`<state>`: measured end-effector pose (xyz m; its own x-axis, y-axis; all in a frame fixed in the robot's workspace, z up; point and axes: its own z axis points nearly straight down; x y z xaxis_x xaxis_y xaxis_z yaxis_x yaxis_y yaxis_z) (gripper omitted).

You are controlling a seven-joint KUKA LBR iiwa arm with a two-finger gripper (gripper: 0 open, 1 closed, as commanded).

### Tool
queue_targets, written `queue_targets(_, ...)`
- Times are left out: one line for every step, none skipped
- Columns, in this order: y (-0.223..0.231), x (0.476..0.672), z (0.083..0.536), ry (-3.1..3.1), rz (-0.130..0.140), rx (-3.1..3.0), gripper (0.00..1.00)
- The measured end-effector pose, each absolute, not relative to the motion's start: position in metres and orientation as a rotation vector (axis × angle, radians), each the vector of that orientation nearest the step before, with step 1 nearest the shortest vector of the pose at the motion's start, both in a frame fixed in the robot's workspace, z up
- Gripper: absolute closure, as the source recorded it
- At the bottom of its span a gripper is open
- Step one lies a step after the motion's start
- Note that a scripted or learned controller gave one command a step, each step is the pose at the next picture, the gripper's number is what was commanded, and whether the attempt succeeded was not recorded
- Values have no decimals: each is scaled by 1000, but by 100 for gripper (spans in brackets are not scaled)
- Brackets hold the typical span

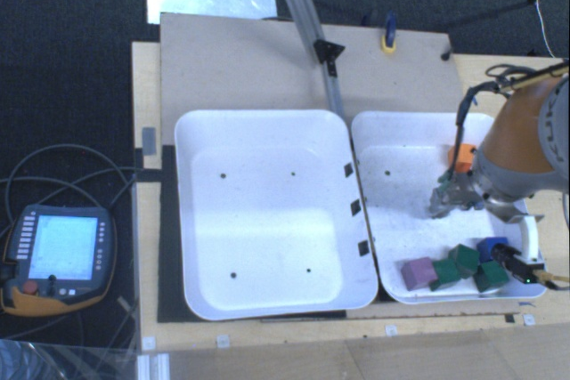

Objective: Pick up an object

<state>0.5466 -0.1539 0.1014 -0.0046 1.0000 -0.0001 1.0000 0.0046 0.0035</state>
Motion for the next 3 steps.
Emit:
queue_targets(-155,548,166,2221,7,2211,100)
queue_targets(-160,546,212,2222,6,2212,100)
queue_targets(-162,549,277,2221,8,2209,100)
